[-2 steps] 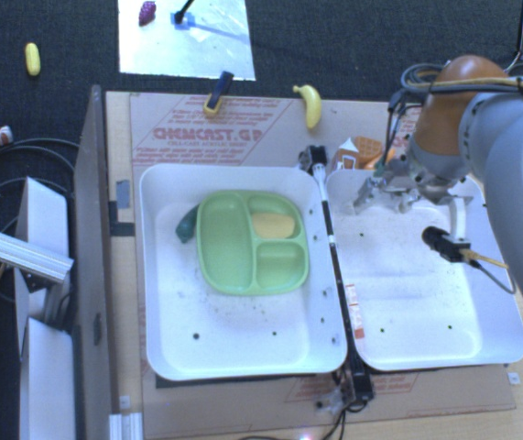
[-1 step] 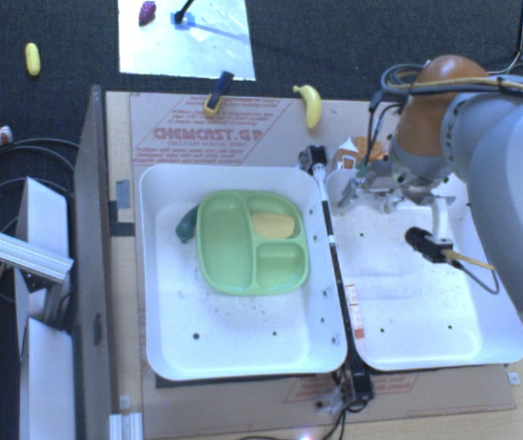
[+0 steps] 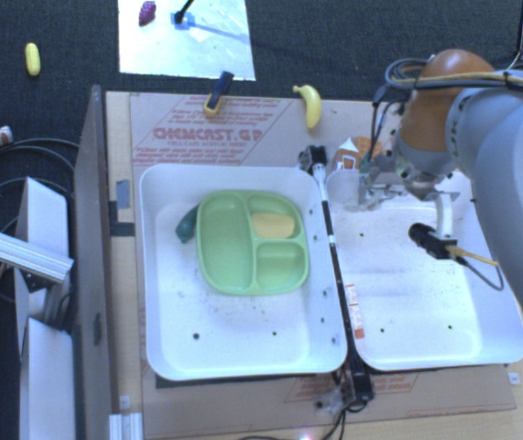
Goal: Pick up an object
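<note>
Camera view recorded the grey arm reaching in from the right, with its wrist end low over the far left corner of the right bin. Jaws: whether they stood apart or closed, and whether they had hold of anything, could not be told, as the wrist body covered them.

A pale rounded item lay in that same corner, just left of the wrist end; contact between the two could not be judged. A small orange-and-white item sat at the far rim, just beyond the pale one. The bin's far wall and left wall closed in on the wrist end on two sides.

The left bin held a green divided plate, with a yellow piece in its far right compartment. A dark teal item lay against the plate's left edge. A black strip ran from near to far along the seam between the bins.

On the surface beyond the bins lay a banana, far of the seam, and a blue-and-yellow item further left at the far edge.
</note>
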Action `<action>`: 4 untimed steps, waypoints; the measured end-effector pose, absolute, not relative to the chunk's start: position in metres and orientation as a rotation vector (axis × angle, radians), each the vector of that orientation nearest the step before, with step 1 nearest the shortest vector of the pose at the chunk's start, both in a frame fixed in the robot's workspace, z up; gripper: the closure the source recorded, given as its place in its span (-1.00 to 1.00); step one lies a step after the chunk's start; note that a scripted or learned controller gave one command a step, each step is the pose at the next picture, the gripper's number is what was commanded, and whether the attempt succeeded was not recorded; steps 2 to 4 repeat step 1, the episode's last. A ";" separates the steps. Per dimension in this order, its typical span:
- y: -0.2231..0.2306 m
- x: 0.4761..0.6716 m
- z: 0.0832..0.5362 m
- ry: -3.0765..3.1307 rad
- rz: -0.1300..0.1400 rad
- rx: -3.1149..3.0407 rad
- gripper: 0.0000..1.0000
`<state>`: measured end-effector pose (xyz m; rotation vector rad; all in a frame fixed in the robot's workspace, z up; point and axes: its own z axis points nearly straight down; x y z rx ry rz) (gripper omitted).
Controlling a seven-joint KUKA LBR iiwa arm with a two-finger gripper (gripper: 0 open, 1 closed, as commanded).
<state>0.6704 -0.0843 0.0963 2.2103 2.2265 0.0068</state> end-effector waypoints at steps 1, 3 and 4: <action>-0.084 0.670 0.096 2.227 0.006 2.210 -1.00; -0.084 0.670 0.096 2.227 0.006 2.210 -1.00; -0.084 0.670 0.096 2.227 0.006 2.210 -1.00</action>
